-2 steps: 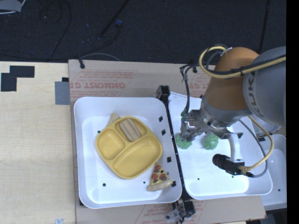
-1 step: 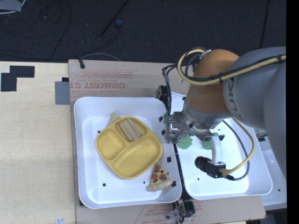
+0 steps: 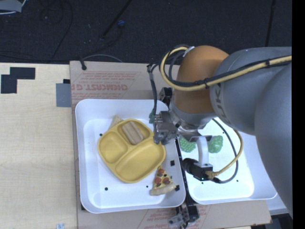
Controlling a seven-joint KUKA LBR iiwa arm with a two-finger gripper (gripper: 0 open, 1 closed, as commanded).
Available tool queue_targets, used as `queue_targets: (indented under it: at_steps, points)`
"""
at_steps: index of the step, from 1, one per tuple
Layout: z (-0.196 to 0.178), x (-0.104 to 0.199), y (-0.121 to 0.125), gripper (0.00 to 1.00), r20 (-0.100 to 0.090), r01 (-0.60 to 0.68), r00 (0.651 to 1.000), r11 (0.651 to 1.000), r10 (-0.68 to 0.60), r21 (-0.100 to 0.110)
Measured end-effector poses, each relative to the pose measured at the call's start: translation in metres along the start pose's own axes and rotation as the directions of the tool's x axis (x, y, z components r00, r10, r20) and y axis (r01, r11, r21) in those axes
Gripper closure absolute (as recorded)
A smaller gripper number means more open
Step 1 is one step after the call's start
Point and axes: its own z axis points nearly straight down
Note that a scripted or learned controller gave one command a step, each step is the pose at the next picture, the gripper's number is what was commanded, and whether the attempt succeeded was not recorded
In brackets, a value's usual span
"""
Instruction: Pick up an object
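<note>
Though jaws' state can't be told w/ wrist in the way, gripper (image 3: 159, 136) low at yellow tray's (image 3: 125, 152) right edge in left bin (image 3: 85, 157), prob. for a rim grab; pizza slice (image 3: 162, 182) by bin's bottom-right corner.

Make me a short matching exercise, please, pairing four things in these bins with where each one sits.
Things:
1. yellow divided plate
2. tan bread piece
3. pizza slice
4. green item

Places:
A. right bin, beside the arm's wrist
B. left bin, near its front right corner
C. middle of the left bin
D. in a compartment of the plate

Pairs: 1-C, 2-D, 3-B, 4-A
</note>
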Motion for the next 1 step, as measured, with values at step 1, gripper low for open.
queue_targets:
  at_steps: [1]
  points:
    - [0.0003,-0.0006,-0.0002,0.0,0.0,-0.001,1.0,1.0,0.001,0.001]
